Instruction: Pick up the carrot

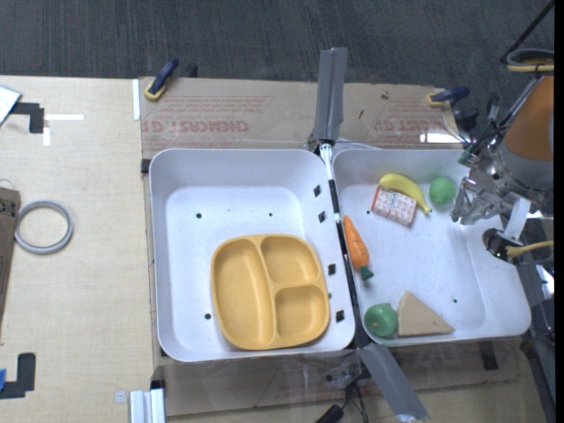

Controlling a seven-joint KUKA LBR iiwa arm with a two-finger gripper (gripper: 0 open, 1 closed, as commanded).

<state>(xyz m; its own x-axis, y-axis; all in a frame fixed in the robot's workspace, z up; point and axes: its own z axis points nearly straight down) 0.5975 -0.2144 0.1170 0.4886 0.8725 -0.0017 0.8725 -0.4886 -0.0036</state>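
Tape (40, 226) in a grey roll lies flat on the bare bench (79, 307) at the far left, well apart from both bins. Next comes the left bin (172, 183), and in its near half sits a yellow divided plate (269, 290) with three compartments, one long one on the left and two smaller ones on the right. A grey divider bar (331, 95) runs up from the seam between the two bins, over the cardboard sheet (247, 113) at the back.

Just past the seam, in the right bin (493, 315), the carrot (355, 241) lies against the left wall, orange body pointing away from the camera and its green stem end toward the near side. Nothing touches it. At the near edge a green round fruit (381, 319) rests against a tan wedge (421, 317). Toward the back, a small red-and-white packet (394, 205) lies touching a banana (404, 189), with a green ball (442, 190) just beside the banana's right end.

At the far right the gripper (471, 203) hangs over the right bin's right side, well apart from the carrot, holding nothing; whether it is open or closed cannot be told from this angle.
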